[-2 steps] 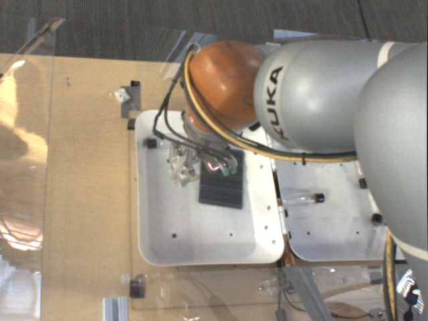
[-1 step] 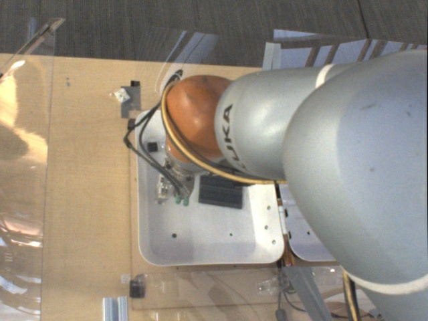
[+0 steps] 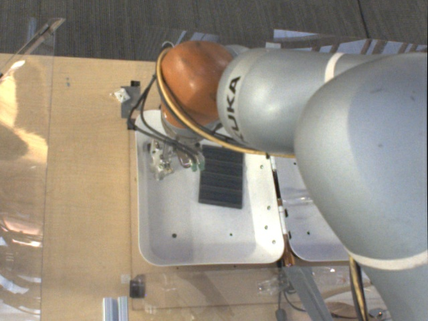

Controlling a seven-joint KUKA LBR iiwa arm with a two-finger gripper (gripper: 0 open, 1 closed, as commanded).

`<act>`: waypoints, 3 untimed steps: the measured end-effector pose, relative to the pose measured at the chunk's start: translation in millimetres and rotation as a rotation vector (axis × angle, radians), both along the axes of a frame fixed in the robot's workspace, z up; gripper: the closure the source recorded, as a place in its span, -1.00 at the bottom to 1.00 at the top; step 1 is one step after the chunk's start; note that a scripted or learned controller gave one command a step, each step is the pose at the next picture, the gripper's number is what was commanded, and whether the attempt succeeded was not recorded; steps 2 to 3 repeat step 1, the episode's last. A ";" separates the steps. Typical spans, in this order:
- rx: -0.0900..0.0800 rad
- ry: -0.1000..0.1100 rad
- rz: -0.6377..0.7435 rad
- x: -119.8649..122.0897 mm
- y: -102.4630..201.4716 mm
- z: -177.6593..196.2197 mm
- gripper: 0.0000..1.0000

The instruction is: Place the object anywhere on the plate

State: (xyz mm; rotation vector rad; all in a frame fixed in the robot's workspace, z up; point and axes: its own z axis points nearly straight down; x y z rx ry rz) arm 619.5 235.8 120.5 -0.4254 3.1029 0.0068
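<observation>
Camera view: The grey arm (image 3: 321, 112) entered from the right and covered much of the frame, its orange band (image 3: 190, 79) sitting over the far edge of the left bin (image 3: 200, 243). The gripper (image 3: 162, 160) hung below the band, over the far left corner of that bin, close to the bin floor. It appeared as a small cluster of metal parts with a green speck beside it; whether it was spread or pressed together could not be told, and nothing could be made out in its grasp. A dark ribbed rectangular plate (image 3: 221, 177) lay flat on the left bin's floor, just to the right of the gripper and apart from it, its far end partly under the arm. The object to be placed could not be identified with certainty. The right bin (image 3: 304, 239) was largely hidden by the arm, with a strip of its near left part visible. Both bins rested on the wooden bench (image 3: 80, 179).
</observation>
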 end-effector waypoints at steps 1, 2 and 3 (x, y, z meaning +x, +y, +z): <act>-0.001 -0.001 0.112 -100.0 1.2 19.0 1.00; -0.001 -0.001 0.112 -100.0 1.2 19.0 1.00; -0.001 -0.001 0.112 -100.0 1.2 19.0 1.00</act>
